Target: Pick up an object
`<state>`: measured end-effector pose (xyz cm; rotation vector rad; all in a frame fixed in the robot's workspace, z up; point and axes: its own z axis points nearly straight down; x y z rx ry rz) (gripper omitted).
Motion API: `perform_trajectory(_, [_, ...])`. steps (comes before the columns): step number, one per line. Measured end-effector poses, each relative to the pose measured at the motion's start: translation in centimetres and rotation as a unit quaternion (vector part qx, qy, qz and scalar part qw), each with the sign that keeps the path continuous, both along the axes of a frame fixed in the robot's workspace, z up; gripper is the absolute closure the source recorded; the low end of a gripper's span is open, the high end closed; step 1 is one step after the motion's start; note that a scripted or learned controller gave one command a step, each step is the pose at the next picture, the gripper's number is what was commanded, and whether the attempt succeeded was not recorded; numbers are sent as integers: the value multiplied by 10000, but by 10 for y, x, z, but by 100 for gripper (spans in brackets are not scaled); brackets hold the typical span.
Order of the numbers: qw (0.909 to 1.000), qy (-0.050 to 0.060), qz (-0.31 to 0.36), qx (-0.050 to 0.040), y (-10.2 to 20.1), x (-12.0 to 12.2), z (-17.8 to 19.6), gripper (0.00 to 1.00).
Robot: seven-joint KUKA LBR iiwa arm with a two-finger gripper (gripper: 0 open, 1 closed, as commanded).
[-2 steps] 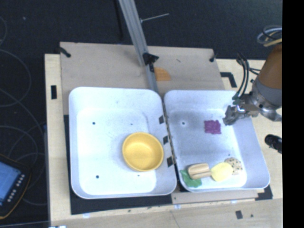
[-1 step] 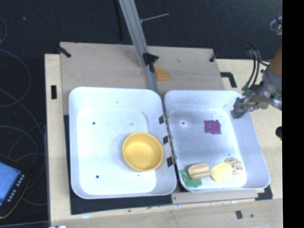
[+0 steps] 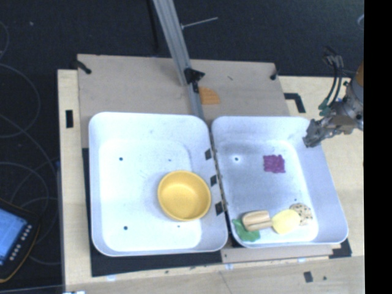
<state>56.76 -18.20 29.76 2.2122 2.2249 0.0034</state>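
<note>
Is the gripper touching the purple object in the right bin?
Apart. In the camera view the gripper sits over the right bin's upper right rim, with bare white floor between it and the purple object.

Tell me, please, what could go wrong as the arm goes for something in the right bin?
1. The hand sits at the right bin's upper right rim, so a straight descent could clip the wall.
2. The tan block, yellow piece and speckled piece crowd the near corner; one may get shoved or pinched with another.
3. The purple piece looks flat, hard to grip.
</note>
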Motion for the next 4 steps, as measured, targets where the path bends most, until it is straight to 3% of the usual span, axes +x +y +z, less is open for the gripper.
perform_trajectory(3, [10000,21,7,9,157,-12,-25,100])
perform_trajectory(4, [10000,16,3,7,204,-5,-31,100])
